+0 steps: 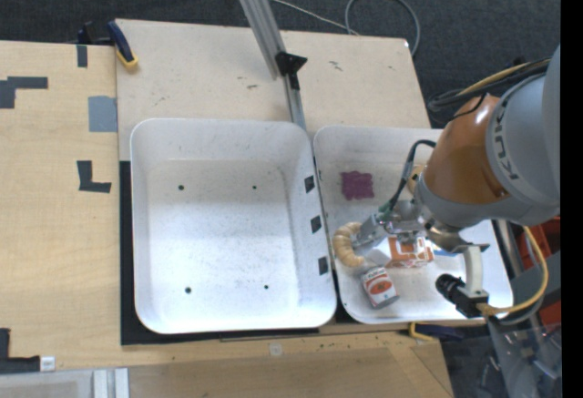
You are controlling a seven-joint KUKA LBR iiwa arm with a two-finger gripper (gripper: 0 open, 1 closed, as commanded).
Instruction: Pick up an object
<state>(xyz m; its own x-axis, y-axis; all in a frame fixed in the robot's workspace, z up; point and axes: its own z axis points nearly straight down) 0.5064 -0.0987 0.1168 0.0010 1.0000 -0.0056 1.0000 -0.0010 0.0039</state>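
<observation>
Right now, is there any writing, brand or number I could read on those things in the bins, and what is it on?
None can be read.
Small can: red and white label, print too blurred to read.
Orange and white packet by the claw: markings too small to read.
Purple square: no text visible.
Tan curved piece: no text visible.

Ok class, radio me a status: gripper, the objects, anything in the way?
Gripper low in right bin, fingers unclear. Beige curved piece beside it. Orange-white pack, small can crowd close.
</observation>
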